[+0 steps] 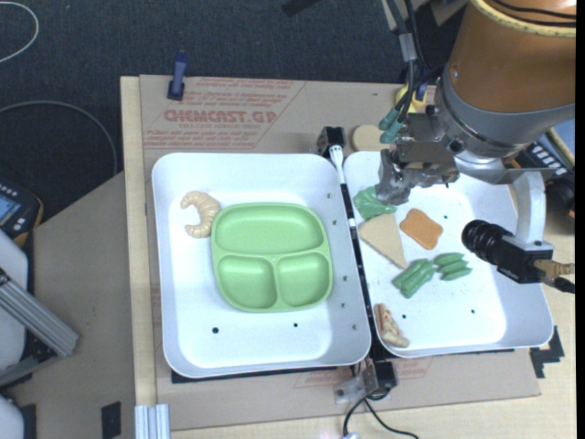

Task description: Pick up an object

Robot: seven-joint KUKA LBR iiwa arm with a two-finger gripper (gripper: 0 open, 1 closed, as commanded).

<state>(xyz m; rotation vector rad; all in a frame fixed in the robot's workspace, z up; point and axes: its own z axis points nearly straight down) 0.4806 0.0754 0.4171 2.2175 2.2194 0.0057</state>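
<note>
- Although the gripper hangs low over the right bin, its fingertips blur into the dark wrist hardware, so I cannot tell how the jaws stand, nor whether anything sits between them.
- Just below the tip, at about six o'clock from it, lies a green leaf-like piece, touching or nearly touching the tool; this looks the likeliest target.
- Further out at five o'clock sit a pale wedge and an orange slab, side by side; beyond them a green bean pod, and near the bin's lower left corner a small tan piece.
- At nine o'clock, well apart, the left bin carries a green divided plate with a croissant just beside its upper left corner.
- Judged step: the descent onto an object, grasp not yet shown. The next move calls for closing squarely on the green piece without snagging the bin's wall, then a straight lift.
- Legible writing: red print on the board under the bins reads roughly "CHEMCAST GP"; the smaller lines around it are too fine to read.
</note>
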